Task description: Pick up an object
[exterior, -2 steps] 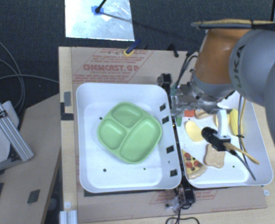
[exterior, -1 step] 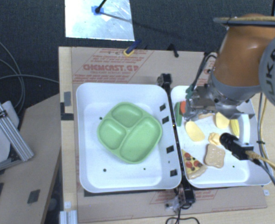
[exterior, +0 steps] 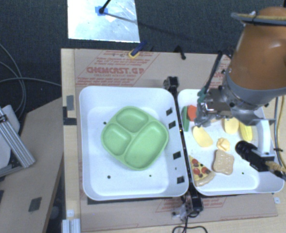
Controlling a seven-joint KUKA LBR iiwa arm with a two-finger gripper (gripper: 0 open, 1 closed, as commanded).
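Reaching into the right bin (exterior: 259, 181) for a toy food piece.
I hang over its far left corner, my fingers (exterior: 204, 111) beside the carrot (exterior: 191, 112); their spread I cannot tell. Pizza (exterior: 200, 169), toast (exterior: 224, 162) lie nearer; the left bin (exterior: 92, 178) holds a green tray (exterior: 135, 138).

surface: brown cardboard-covered surface (exterior: 114, 67) with red print
left: shallow white plastic bin (exterior: 92, 144)
right: second shallow white plastic bin (exterior: 240, 181), touching the first
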